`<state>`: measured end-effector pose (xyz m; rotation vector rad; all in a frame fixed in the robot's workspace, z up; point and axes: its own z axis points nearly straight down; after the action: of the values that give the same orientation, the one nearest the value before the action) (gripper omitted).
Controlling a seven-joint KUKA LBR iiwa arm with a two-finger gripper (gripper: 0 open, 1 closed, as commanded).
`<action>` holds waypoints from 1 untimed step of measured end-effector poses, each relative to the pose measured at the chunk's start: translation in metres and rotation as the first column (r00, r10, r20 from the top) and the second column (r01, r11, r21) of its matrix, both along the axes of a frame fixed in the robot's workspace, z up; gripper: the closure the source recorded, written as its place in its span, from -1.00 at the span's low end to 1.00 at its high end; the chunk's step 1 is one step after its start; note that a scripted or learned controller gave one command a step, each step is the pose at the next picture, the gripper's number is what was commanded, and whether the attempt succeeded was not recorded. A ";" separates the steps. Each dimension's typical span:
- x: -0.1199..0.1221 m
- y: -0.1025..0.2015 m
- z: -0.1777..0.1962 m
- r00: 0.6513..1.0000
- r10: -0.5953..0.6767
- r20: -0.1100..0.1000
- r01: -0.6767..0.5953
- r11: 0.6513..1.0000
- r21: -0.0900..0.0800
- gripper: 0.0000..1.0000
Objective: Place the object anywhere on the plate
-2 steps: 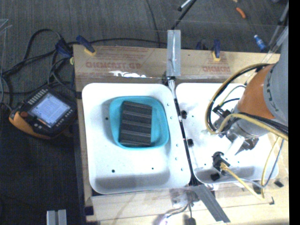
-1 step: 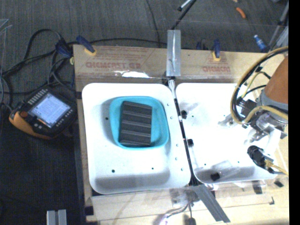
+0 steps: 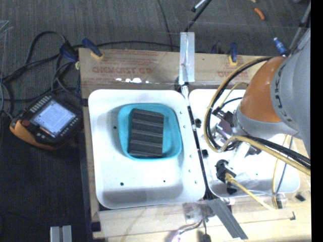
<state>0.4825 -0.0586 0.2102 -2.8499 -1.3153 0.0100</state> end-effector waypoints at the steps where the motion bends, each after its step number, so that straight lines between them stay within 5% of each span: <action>1: 0.004 -0.070 0.054 0.975 0.223 0.003 -0.223 0.975 0.000 -1.00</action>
<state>0.4865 -0.1283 0.2642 -2.6865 -1.6274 0.0061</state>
